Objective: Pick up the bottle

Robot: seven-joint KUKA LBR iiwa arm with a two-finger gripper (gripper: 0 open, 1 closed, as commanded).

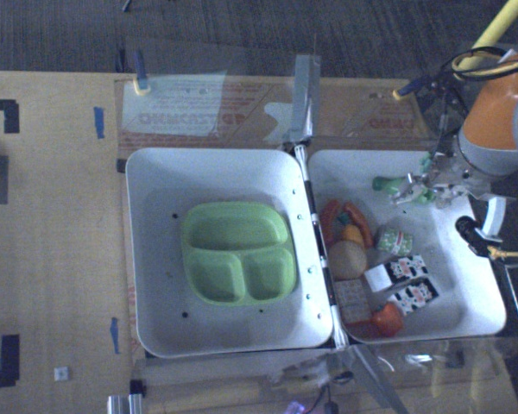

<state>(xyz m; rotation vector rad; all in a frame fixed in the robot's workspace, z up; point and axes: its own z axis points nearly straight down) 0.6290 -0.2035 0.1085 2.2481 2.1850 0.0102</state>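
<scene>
You have the grey arm with the orange band (492,123) reaching in from the right, over the far right corner of the right white bin (475,313). Its two-finger gripper (427,184) hangs low there, right at the small green plastic bottle (395,182), which lies on its side on the bin floor near the far wall, its cap end pointing left. Gripper and bottle overlap in the view, but the metal parts blur together, so you cannot tell how the pincer stands or whether it grips anything. Judge the task as at the grasp stage: the approach looks done, while a secure hold and the lift are left, as the bottle seems to rest on the floor.

Nearer to you in the same bin sits a loose heap: an orange and red toy vegetable (345,221), a tan round ball-like piece (347,259), a small green-labelled can (394,241), two white cartons with black spots (412,281), and a red tomato-like item (386,319). They lie apart from the bottle and should not block a straight lift. The bin's far wall is close behind the gripper. The left white bin (155,188) holds a light green divided plastic tray (239,251), well away.
</scene>
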